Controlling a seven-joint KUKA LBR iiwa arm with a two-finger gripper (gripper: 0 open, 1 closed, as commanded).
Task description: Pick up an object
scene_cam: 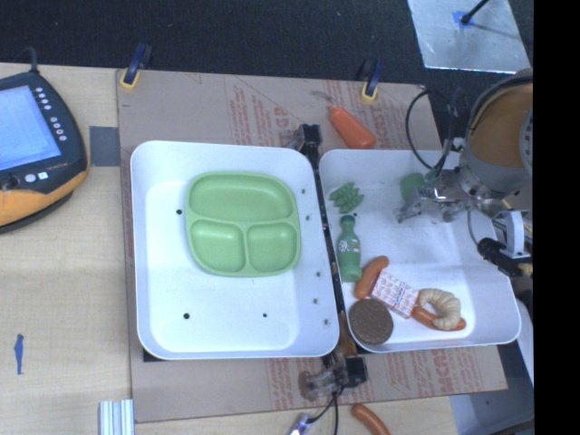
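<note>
Scanning L to R, you've got a teach pendant [36, 148] at 9 o'clock of the bench, screen lit, well apart from the bins. Left bin [163, 315] holds a green divided plate [243, 222], three compartments, sitting toward the bin's 12 o'clock.

Right bin [489, 329]: along its 9 o'clock wall you see a green leafy piece [345, 197], then a small green bottle [348, 240] just below it, lying roughly upright in view. At 6–7 o'clock of the bin: a sausage [370, 276], a red-print white packet [394, 290] touching it, a brown round disc [371, 322] against the corner, and a shrimp-like curled piece [442, 307] over another sausage at 5 o'clock.

Orange carrot-like item [350, 127] lies outside the bins on the cardboard, at 12 o'clock.

Gripper [426, 203] sits low at the right bin's 1 o'clock, a green object [414, 187] just beside or touching it. Jaw spread: can't tell, metal parts blur together, so you can't confirm any hold.

Arm [498, 139] enters from 3 o'clock, cables looping by it.
</note>
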